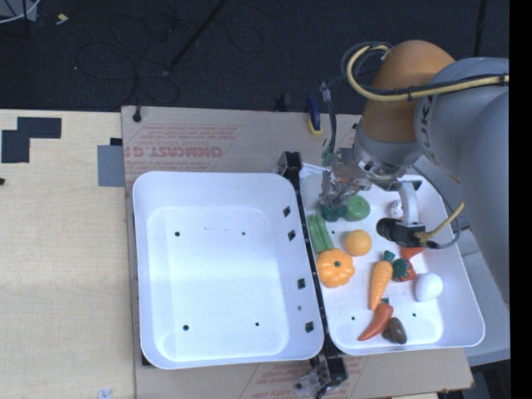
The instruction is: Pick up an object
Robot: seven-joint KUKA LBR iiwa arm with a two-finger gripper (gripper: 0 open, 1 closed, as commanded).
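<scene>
2 shallow white bins are seen side by side on a cardboard sheet (208,144) laid on the bench. The left bin (150,264) is shown beside the right bin (461,322), into which the grey arm (465,140) is reached from the right. The gripper (335,199) is lowered at the far-left part of the right bin, just above a green object (356,208). Nearer the camera, a green stick-shaped item (319,232), an orange ball (358,243), a small pumpkin (334,268), 2 carrots (379,281) (376,321), a white egg (428,287) and a dark brown item (396,331) are seen.
</scene>
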